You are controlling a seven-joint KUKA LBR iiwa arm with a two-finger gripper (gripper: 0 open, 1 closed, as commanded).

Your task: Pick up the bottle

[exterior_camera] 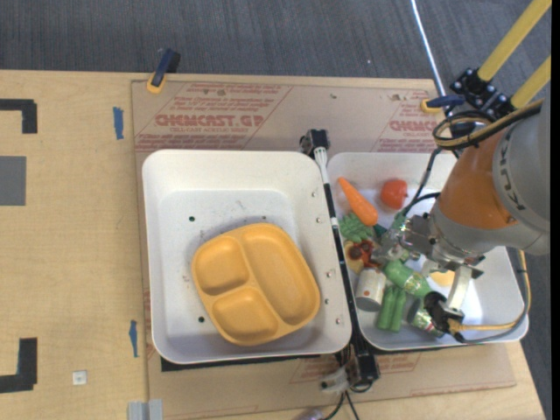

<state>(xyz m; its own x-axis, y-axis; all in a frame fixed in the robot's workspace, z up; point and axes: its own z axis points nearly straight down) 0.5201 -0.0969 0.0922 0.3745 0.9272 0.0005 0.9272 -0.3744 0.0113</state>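
Many toys are packed around the green bottle [393, 307] at 5 o'clock. A wrong one may be grabbed. The hand [418, 259] cannot be told open or closed.

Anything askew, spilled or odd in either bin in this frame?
Nothing spilled or damaged. The yellow divided plate sits skewed in the left bin. In the right bin, green bottles lie on their sides among a carrot and tomato, under the arm.
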